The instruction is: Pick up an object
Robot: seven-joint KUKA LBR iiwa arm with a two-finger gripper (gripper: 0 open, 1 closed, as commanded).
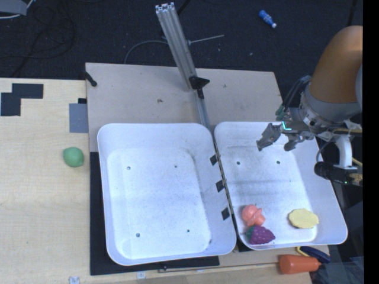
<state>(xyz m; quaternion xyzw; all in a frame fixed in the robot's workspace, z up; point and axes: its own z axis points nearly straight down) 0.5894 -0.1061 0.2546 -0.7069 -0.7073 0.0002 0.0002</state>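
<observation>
In the right bin (278, 176), three small objects lie near the front edge: an orange-pink toy (253, 214), a purple grape bunch (260, 235) just in front of it, and a yellow flat piece (303, 219) at the front right. My gripper (279, 139) hangs over the back part of the right bin, well apart from all three. Its two dark fingers are spread, with nothing between them.
The left bin (157, 188) lies beside the right one. A green ball (73, 157) rests on the wooden bench at the far left. An orange object (298, 263) lies outside the front of the right bin. A metal rail (180, 43) slants behind the bins.
</observation>
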